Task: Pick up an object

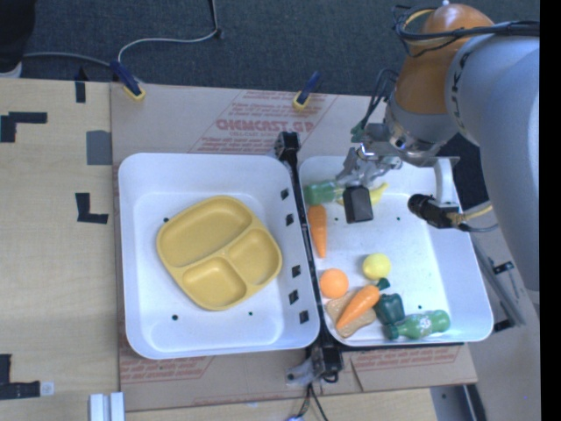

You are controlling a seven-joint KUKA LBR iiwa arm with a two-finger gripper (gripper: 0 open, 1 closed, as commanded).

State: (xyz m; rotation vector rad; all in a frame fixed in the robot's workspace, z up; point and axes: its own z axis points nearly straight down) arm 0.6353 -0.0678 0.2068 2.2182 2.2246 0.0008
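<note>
hand: black two-finger hand (358,202) on the grey arm with orange band (438,68), low over the far end of the right white bin (456,274); can't tell if it is spread or pressed together, nothing visibly between the tips
landmark: right white bin, all positions below relative to it
target candidates: green toy vegetable (318,192) at the far-left corner, just beside the hand; a yellow toy piece (377,193) peeks out on the hand's other side
orange carrot: slim orange plastic carrot (318,230) lying along the left wall, just nearer than the hand
near cluster: yellow plastic lemon (377,266), orange ball (333,282), fat carrot with green top (358,309), green bottle-shaped toy (419,324), packed toward the near wall, some touching
why: probably scattered loose for random picks; hand sits over the far-left group, so that looks like the grasp site
edges: green vegetable is close to the divider wall, finger room on that side looks tight
open room: bare floor mid-bin and along the right side
left bin: shallow white bin (140,235) holding a yellow three-compartment plate (219,251), well apart from the hand
</note>
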